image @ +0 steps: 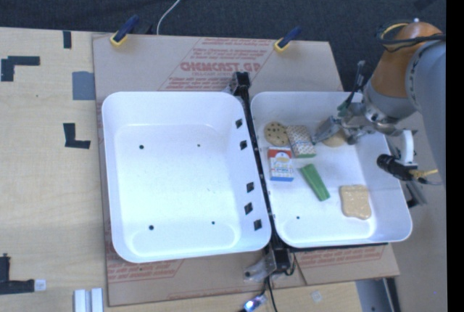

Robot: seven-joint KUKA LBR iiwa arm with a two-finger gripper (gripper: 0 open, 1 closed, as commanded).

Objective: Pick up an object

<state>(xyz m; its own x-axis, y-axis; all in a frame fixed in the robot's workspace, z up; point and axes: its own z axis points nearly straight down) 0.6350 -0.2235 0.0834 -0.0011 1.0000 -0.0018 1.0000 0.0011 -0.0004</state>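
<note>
Two white bins were set side by side, the left bin (174, 173) beside the right bin (384, 231). Nearest in the right bin lay a tan slice (355, 202), then a green block (315, 181), a small carton (281, 164), a wrapped bar (301, 140) and a round cookie (274, 133). Farther back, the gripper (326, 133) was lowered near the bar; whether it gripped anything could not be told.

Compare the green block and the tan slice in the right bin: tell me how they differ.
The green block is bright green; the tan slice is pale tan. The green block is long and narrow, the tan slice broad and squarish. The green block lies at a slant nearer the bin's middle, the tan slice nearer its right wall. Both lie flat in the right bin.
</note>
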